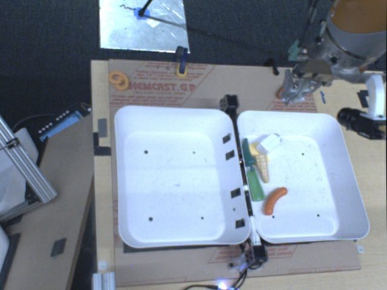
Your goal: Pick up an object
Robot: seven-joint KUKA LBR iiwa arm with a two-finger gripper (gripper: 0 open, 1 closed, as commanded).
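Objects were all bunched against the right bin's left wall: green stick, corn, sausage, white block. The gripper hung beyond the bin's far rim, nothing in it, and I couldn't tell how the jaws stood. My worry was that tight pile: fingers could clip the wall or nudge neighbours and close on nothing.

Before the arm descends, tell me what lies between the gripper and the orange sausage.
Nothing visible blocks it. The gripper hangs beyond the right bin's far rim; the orange sausage lies exposed, with bare floor between.
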